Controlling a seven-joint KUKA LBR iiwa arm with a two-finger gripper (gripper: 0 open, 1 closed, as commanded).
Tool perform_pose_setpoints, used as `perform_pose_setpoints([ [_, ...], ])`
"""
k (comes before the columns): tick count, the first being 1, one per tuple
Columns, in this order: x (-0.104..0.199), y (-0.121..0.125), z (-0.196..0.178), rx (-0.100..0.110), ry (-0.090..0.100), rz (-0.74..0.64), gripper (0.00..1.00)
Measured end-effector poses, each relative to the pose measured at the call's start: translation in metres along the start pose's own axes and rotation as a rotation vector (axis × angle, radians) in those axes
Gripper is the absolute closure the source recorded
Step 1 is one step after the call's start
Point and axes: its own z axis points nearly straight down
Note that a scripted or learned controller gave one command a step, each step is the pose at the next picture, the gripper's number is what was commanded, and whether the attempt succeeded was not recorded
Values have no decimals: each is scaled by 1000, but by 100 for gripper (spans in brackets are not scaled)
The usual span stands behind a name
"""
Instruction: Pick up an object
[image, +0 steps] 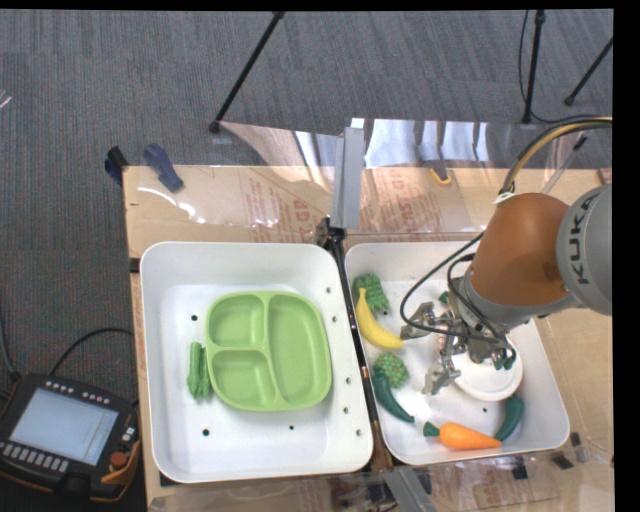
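The right bin (555, 425) holds a yellow banana (375, 325), two green broccoli pieces (372, 292) (391, 370), a dark green cucumber (393, 402), an orange carrot (465, 436), a small green pepper (511, 418) and a white round dish (490, 378). My gripper (422, 352) hangs low over the middle of this bin, just right of the banana and the lower broccoli piece, partly over the dish. Its fingers are spread open, with bare bin floor between them.
The left bin (160, 300) holds a light green divided plate (268, 350) and a green pea pod (197, 370) beside it. A teach pendant (60, 435) lies off the bench at the lower left. A raised rim separates the two bins.
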Motion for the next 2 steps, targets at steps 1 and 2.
perform_pose_setpoints([
  [1,-1,1,-10,2,0,-3,100],
  [2,-65,20,-10,2,-1,91,100],
])
